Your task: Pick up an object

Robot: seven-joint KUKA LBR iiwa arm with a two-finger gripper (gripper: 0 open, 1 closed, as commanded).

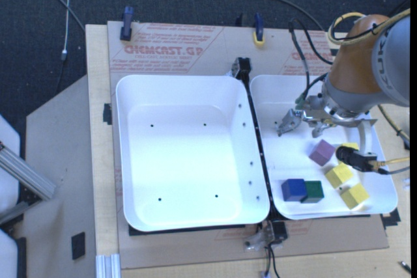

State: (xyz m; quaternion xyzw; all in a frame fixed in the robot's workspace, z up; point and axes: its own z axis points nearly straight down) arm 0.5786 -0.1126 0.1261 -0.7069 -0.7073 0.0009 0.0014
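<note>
Found gripper (303,127) over the right bin (277,91), fingers spread, nothing between them. Located purple cube (322,153) just below it, with yellow blocks (339,174) near. Noted blue cube (293,189) and green cube (313,191) touching, so harder to straddle. Judged the purple cube the best target: centred over it, squared to its faces, lowered fully before closing.

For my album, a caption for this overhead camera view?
Robot gripper hovering over coloured blocks in the right bin.
</note>
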